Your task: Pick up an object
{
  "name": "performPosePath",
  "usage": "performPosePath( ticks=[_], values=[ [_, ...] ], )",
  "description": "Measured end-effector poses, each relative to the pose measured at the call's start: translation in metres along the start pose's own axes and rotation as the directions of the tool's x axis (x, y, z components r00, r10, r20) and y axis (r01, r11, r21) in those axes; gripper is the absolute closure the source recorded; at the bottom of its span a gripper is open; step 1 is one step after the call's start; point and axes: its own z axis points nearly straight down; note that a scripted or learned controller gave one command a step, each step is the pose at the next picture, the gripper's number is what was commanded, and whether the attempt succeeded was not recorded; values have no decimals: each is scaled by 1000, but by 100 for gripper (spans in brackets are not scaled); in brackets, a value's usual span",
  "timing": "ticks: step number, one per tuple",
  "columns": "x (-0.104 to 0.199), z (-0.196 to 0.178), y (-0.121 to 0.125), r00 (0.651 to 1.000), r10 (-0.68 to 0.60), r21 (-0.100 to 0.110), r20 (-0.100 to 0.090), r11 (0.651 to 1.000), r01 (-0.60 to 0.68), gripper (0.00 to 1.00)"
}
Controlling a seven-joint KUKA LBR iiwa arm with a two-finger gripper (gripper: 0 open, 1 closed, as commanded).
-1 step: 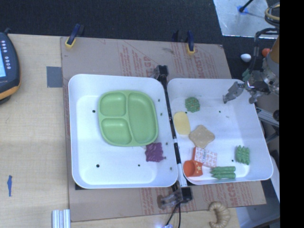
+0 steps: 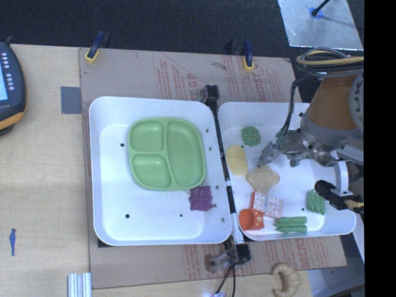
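Pale lump (image 2: 263, 179) lies just beneath the gripper (image 2: 268, 154).

Cardboard sheet (image 2: 154, 73) covers bench (image 2: 37, 184) under both bins. Blue-and-yellow clamps at its far edge: one (image 2: 94, 46) near left corner, one (image 2: 248, 57) toward right. Grey tape patch (image 2: 71, 99) just off cardboard's left edge. Black-and-orange handheld pendant (image 2: 9, 85) at bench's left edge. Black clip (image 2: 211, 94) at far end of seam between bins, another (image 2: 234, 254) at near end. Coiled tan item (image 2: 286, 279) on near edge.
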Motion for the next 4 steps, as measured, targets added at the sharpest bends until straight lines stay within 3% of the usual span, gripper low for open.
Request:
performPosePath(
  ticks=[1,2,3,4],
  values=[
    [16,34,-17,1000,5,-5,4,1000,-5,0],
    [14,21,-16,1000,4,-9,6,1000,-4,100],
    [14,21,-16,1000,3,-9,7,1000,-3,0],
    [25,37,-12,1000,4,-13,8,1000,-4,0]
  ],
)
